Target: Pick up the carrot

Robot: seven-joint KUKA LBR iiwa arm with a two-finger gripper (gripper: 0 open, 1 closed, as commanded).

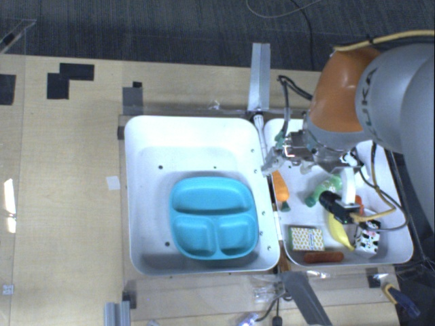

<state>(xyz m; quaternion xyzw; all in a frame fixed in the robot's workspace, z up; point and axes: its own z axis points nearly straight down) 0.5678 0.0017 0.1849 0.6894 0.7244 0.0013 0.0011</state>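
You see the tapered orange carrot [279, 187] below the metal hand [293, 156]; its grip state cannot be told.

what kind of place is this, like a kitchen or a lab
Most likely a robotics lab bench, not a kitchen: a grey and orange arm reaches over two white bins, toy food such as a carrot and banana lies in one, and loose cables trail across the floor.

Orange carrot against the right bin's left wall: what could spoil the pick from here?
The small orange carrot lies tight against the right white bin's left wall, so a finger may strike the wall, not slip beside it. The green bottle-shaped toy and yellow banana lie close by, and the gripper might nudge them.
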